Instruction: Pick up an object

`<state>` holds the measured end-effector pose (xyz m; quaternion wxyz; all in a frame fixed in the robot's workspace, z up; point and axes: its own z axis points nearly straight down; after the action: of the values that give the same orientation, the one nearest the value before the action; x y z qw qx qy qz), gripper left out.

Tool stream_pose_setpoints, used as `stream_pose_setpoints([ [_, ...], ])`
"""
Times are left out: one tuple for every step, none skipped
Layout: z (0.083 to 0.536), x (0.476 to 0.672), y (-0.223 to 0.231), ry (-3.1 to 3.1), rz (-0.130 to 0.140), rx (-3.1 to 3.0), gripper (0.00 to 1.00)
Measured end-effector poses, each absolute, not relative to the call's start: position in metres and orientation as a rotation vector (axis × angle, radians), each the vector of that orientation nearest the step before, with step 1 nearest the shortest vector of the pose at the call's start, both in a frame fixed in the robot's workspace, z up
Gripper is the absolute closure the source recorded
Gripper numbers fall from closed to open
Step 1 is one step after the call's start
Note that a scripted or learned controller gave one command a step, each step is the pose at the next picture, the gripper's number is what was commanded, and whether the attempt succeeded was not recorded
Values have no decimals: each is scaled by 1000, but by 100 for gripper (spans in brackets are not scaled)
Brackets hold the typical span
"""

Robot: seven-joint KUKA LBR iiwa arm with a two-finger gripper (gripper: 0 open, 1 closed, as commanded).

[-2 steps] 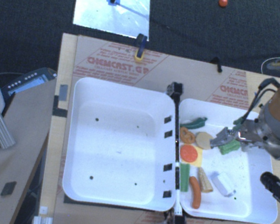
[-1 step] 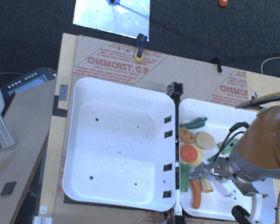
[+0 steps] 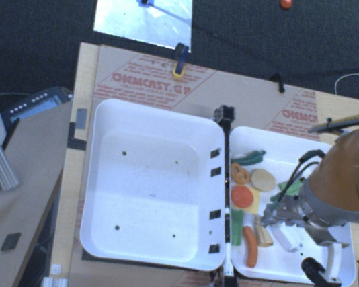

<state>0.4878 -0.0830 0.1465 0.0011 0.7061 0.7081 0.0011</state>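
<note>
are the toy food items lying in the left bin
No, the toy food items lie in the right bin, next to the divider.

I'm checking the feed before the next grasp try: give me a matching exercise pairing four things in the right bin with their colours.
Things:
1. round disc
2. sausage-shaped piece
3. flat round slice
4. long stick

Colours:
A. green
B. red
C. beige
D. orange-red

Pairs: 1-C, 2-D, 3-B, 4-A. All four lie in the right bin, near the gripper.
</note>
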Motion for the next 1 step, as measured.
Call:
stream_pose_setpoints([
  [146, 488, -83, 2222, 3, 2218, 0],
])
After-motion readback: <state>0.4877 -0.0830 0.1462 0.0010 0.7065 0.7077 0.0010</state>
